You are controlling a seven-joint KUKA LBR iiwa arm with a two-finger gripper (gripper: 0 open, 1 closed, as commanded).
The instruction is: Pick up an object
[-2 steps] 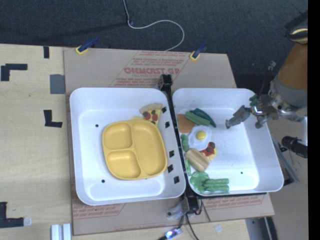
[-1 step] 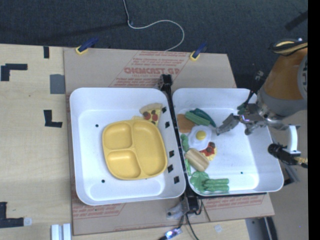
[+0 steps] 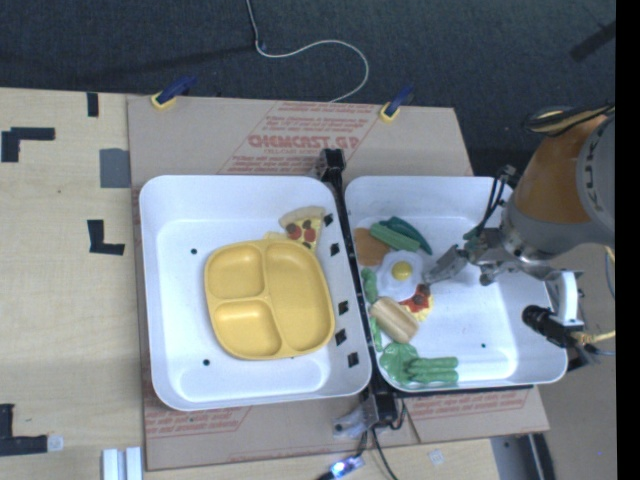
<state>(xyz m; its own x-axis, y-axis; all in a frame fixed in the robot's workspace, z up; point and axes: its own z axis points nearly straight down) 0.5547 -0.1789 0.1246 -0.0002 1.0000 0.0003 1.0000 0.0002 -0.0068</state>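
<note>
**Arm lowered over the right bin's pile of toy food**

The surface is seen as pale wood with black marks, overlaid by a brown cardboard sheet with red print; dark carpet lies beyond at 12 o'clock, crossed by a thin white cable. Two clips, yellow and blue, are fixed at the cardboard's far edge.

The left bin is occupied by a yellow compartment tray, with a toy pizza slice just beside the tray at 1 o'clock. The right bin carries the candidate objects, crowded along its 9 o'clock wall: a green pepper-like piece, a fried egg, a hot dog bun and green beans at 6 o'clock.

The arm is reached in from 3 o'clock, and the gripper is set low, just beside the egg on its 3 o'clock side. Whether the jaws are wide or narrow cannot be told from this angle, and nothing is seen held between them.

For a sound grasp, one object should be singled out, probably the egg or the small red piece near it. The pile is tight, so a neighbour may be nudged or a flat piece may slip.
</note>
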